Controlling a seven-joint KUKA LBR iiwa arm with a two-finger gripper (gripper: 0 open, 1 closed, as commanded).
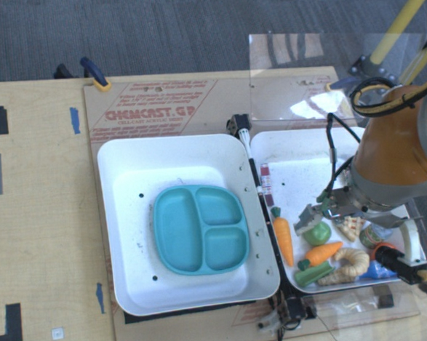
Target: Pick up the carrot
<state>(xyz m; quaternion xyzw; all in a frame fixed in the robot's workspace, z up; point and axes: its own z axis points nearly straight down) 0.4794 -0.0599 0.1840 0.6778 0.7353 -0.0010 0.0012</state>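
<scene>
Gripper hangs low in the right bin, grey fingers spread, nothing between them, over a green toy. Arm slants in from the right. Carrot, smooth orange taper, lies along the bin's left wall; teal sectioned plate in left bin.

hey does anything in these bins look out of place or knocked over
Nothing looks spilled or broken. One carrot lies along the right bin's left wall, apart from the toy food heap. The teal plate sits flat in the left bin.

Overhead slanted view, both bins
</scene>
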